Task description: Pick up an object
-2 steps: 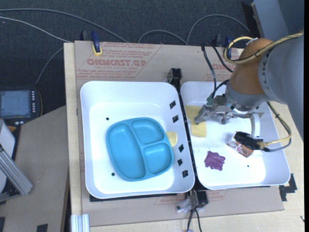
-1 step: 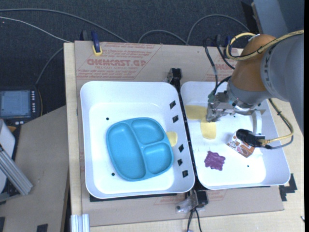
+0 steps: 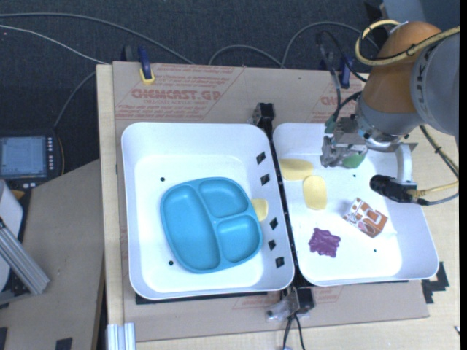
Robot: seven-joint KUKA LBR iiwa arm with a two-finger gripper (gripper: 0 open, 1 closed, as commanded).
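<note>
Gripper: the gripper (image 3: 337, 156) hangs low over the far part of the right bin (image 3: 419, 265), near its back wall – whether it is apart or together, I cannot tell.
Hold: nothing visibly in its grasp.
Nearest thing: a small green thing (image 3: 355, 160) lies right at the gripper's tip, partly hidden by it; contact cannot be judged.
Arm: the grey arm (image 3: 438, 71) comes in from the right, its orange band above the wrist.
Right bin count: 5 loose things – 1 green thing, 1 flat yellow piece (image 3: 295, 169), 1 rounded pale yellow piece (image 3: 315, 192), 1 purple lump (image 3: 325, 242), 1 small red-and-white carton (image 3: 365, 217).
Left bin count: 2 things in the left bin (image 3: 146, 166): 1 blue plate (image 3: 210, 223) with 3 compartments, and 1 small yellow bit (image 3: 259, 209) just beside its right edge.
Spacing: the 2 yellow pieces in the right bin lie near each other, left of the gripper; the carton and purple lump lie nearer the front, well apart from it.
In the way: the green thing sits close to the bin's back wall.
Around: a brown board (image 3: 190, 86) with red lettering under both bins, and 2 blue clamps at its far edge.
</note>
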